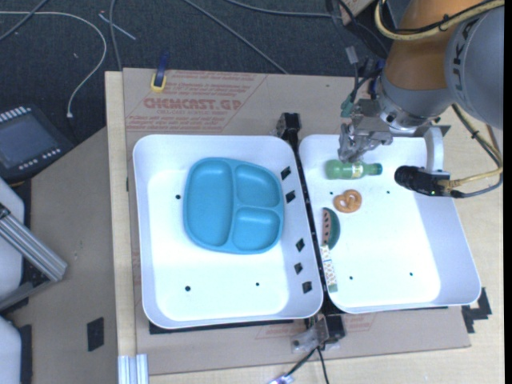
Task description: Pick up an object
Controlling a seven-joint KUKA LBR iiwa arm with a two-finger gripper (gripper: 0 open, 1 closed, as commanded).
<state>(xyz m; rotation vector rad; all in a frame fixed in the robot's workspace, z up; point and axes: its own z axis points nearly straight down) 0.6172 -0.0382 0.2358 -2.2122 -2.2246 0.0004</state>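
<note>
A brown cardboard sheet (240, 94) covers the bench, with dark carpet and loose cables (96, 22) beyond. The left bin (160, 294) holds a blue plate (232, 205). In the right bin (416, 270), the gripper (352, 154) hangs just over a green bottle (352, 169); its grip can't be judged. A pretzel (348, 202) lies nearby.

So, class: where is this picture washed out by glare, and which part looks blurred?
Camera view: the white bins are overexposed, their floors nearly featureless; the orange band and grey arm look soft and blurred; the blue plate and pretzel stay sharp.
</note>
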